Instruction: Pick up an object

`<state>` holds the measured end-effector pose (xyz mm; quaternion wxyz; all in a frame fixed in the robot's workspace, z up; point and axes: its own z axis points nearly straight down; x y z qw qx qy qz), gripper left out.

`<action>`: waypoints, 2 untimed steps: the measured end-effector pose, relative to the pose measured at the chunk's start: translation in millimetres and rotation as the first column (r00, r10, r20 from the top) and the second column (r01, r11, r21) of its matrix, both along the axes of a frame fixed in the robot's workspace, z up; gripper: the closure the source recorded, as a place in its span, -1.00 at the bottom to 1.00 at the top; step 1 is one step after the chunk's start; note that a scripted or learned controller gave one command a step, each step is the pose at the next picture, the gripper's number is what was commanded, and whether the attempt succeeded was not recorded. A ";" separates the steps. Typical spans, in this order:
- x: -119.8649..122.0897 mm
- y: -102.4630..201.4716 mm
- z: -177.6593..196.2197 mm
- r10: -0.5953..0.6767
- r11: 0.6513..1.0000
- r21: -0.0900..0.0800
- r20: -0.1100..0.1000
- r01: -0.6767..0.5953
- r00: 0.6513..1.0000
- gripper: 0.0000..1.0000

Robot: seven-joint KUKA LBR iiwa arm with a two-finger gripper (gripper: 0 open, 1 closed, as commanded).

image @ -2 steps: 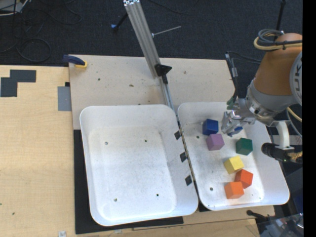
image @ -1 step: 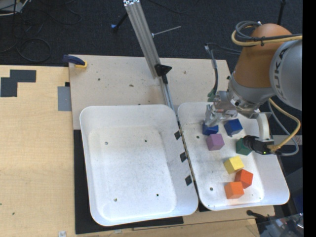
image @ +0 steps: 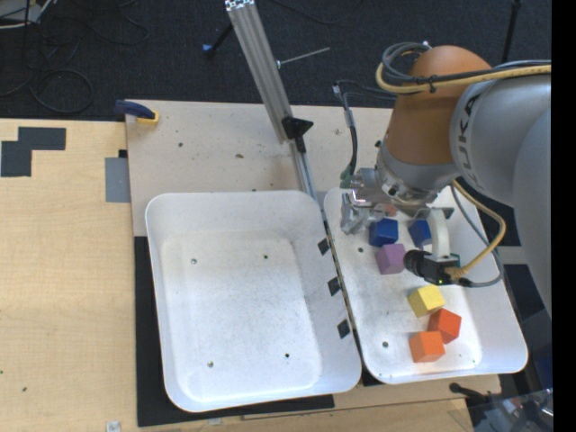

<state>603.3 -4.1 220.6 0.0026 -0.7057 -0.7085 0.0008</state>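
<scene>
- Metal-grey, the two-finger claw (image: pixel 356 211) hangs low over the far left corner of the shallow white right bin (image: pixel 504 354); whether it is open or closed cannot be told, and no object is seen in it.
- Just to its right lies a dark blue cube (image: pixel 383 232), with a second blue block (image: pixel 419 231) near it, partly under the wrist.
- A pale purple cube (image: pixel 391 258) sits just in front of the dark blue cube.
- Nearer the camera, a yellow cube (image: pixel 426 299), a red-orange block (image: pixel 447 323) and an orange cube (image: pixel 426 346) lie close together.
- The grey arm with its orange band (image: pixel 432 106) reaches in from the right.
- The shallow white left bin (image: pixel 171 214) adjoins the right one on the pale wooden bench (image: pixel 63 268).
</scene>
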 end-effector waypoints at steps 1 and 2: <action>9.3 55.6 -6.5 0.000 1.000 0.000 0.002 0.000 1.000 1.00; 16.3 96.7 4.4 0.000 1.000 -0.001 0.003 0.000 1.000 1.00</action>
